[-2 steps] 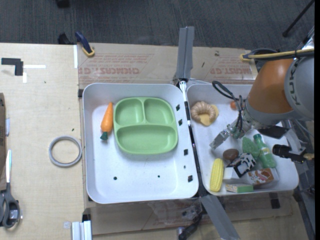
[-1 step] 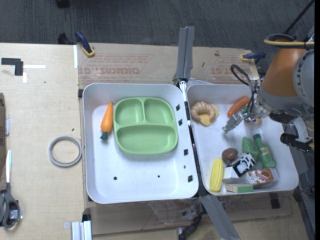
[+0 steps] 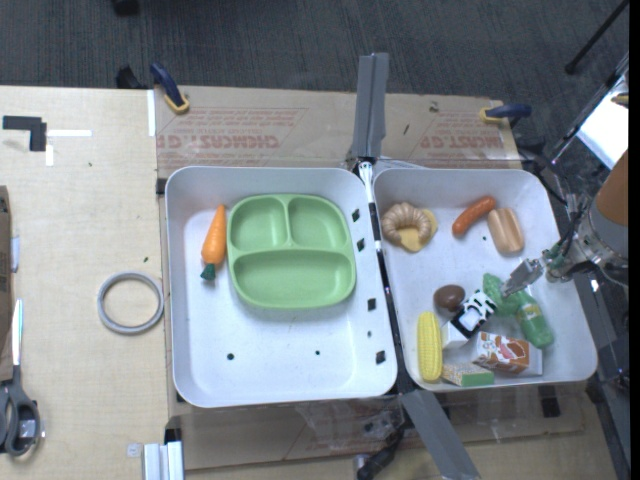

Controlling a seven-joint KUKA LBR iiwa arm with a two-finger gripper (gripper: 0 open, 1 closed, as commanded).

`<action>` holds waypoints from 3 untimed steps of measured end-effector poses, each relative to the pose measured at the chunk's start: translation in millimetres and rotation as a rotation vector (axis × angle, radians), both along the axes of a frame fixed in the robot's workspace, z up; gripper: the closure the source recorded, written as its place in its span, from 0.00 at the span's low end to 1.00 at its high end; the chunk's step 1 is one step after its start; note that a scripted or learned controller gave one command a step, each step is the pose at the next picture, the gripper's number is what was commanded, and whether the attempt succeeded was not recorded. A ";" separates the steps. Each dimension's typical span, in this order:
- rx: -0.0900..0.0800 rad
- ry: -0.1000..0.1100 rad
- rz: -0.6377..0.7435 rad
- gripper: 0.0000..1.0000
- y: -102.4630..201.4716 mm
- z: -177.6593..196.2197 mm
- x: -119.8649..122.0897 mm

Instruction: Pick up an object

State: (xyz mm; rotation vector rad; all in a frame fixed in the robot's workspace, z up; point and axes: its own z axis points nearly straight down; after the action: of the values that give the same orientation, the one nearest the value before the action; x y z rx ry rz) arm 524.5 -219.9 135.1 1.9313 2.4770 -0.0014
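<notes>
Pincer amid green bottle, corn

The arm is running off the right edge. Its hand is covering part of the green bottle, too small to tell its fingers. Scissors are being cut off at the left edge.

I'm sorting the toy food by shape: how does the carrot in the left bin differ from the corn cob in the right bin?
The carrot is orange with a green stem end at the bottom; the corn cob is yellow all over. The carrot tapers and lies beside the green divided plate; the corn cob keeps an even width and lies near the right bin's front edge, next to a small snack packet. Both are elongated and lie roughly lengthwise, top to bottom in the view.
</notes>
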 end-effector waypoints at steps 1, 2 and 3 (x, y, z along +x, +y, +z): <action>0.009 0.001 -0.073 0.00 4.8 -36.4 61.5; -0.002 -0.004 0.052 0.00 -2.2 -3.9 135.4; -0.001 -0.002 -0.035 0.00 16.0 -42.1 134.9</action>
State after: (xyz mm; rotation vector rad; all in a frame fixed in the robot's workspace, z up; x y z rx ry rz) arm 659.4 -203.8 93.0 1.9729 2.4419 -0.0010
